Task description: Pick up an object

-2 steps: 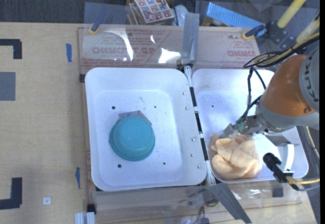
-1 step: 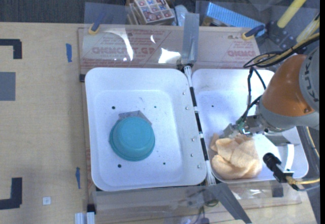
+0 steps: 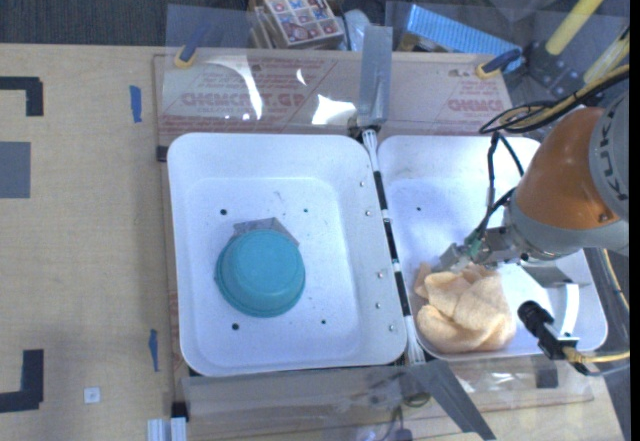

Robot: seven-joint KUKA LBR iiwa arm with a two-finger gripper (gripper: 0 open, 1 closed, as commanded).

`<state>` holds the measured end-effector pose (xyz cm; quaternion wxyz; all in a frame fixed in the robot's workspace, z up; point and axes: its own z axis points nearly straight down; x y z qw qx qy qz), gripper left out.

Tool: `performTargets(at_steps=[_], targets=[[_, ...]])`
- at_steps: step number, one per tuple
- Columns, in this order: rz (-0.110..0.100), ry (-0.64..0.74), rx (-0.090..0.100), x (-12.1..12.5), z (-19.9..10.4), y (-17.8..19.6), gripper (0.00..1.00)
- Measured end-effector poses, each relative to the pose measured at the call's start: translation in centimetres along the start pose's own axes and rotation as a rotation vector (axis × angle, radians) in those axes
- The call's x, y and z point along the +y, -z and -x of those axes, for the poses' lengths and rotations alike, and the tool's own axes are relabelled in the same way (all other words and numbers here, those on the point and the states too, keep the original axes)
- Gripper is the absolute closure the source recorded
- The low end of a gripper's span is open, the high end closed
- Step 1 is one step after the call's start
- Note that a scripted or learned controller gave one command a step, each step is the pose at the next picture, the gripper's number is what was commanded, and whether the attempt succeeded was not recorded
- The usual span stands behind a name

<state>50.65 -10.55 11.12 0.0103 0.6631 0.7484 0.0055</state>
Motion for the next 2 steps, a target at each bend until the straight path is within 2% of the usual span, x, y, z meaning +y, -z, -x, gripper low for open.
performTargets(at_steps=[2], targets=[[0.000, 0.000, 0.000, 0.00, 0.00, 0.00, 0.00]])
